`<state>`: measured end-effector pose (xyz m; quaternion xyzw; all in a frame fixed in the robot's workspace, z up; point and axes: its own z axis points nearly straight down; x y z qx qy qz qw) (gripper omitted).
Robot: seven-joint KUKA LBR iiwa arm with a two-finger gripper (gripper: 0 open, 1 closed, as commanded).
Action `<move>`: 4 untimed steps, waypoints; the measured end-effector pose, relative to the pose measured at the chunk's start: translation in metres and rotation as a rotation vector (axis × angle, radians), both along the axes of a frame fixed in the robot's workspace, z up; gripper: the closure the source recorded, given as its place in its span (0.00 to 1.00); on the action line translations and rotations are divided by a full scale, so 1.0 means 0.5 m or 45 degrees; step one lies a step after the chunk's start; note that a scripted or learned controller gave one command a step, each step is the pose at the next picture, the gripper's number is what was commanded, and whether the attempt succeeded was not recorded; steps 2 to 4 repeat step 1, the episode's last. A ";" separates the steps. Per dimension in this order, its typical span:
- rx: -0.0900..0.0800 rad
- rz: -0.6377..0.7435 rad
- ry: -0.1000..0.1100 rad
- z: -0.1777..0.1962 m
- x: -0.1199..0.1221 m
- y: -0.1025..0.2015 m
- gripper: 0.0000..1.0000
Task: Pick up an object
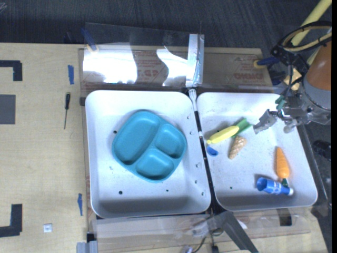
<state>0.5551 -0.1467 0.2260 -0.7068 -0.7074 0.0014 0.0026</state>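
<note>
The right bin (303,194) holds a yellow corn cob with a green end (226,133), a tan ridged piece (237,147), an orange carrot (282,163), a blue tube with a white cap (273,185) and a small blue bit (211,151). My gripper (275,124) hangs over the bin's upper right part, open, with nothing between its fingers. Its left finger (261,123) is just right of the corn's green end.
In the left bin (97,194) lies a blue divided plate (150,144). A clear plastic sheet and a metal strip (194,59) stand behind the bins. Cables (300,38) hang at the upper right.
</note>
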 end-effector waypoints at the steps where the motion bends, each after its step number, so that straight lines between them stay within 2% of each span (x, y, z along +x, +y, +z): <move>1: 0.002 0.212 0.004 -0.186 0.032 0.073 0.00; 4: 0.002 0.212 0.004 -0.186 0.032 0.073 0.00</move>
